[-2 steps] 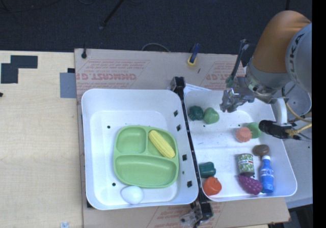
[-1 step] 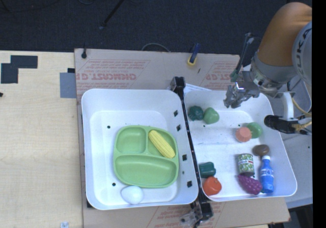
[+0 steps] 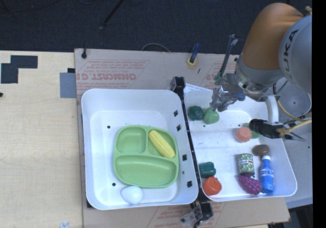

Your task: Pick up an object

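Over the right bin [image 3: 290,181], the arm's jaws hang above a green ball [image 3: 211,116].

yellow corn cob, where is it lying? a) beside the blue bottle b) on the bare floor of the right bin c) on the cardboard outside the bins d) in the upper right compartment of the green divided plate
d: the yellow corn cob lies in the upper right compartment of the green divided plate, in the left white bin.

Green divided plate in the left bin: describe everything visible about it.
The green divided plate looks like matte light-green plastic, with rounded corners and three compartments: two small ones at the back, one long one in front. It lies flat in the left white bin. A yellow toy corn cob lies in its back right compartment. A white egg-like object sits at its front edge.
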Robot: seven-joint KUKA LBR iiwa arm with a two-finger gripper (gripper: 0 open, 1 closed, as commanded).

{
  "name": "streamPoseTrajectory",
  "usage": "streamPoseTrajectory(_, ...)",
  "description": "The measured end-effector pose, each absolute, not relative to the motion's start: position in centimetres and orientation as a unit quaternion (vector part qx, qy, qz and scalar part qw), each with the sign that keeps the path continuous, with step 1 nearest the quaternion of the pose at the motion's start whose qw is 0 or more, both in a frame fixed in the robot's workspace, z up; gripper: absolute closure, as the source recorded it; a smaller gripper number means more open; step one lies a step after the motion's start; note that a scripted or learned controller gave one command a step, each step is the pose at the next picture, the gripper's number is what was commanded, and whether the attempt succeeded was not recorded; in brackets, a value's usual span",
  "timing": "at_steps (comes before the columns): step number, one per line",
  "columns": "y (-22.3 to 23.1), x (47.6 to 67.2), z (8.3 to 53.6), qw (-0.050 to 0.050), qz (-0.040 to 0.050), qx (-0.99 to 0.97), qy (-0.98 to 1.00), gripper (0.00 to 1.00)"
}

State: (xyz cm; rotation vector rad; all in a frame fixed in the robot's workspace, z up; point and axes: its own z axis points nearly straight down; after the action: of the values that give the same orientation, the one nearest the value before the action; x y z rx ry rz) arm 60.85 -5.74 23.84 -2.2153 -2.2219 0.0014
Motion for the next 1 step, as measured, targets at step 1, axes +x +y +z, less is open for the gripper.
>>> streamPoseTrajectory(1, -0.03, 58.44, 23.22, 0.003, 0.0009, -0.705, -0.709, 1.0)
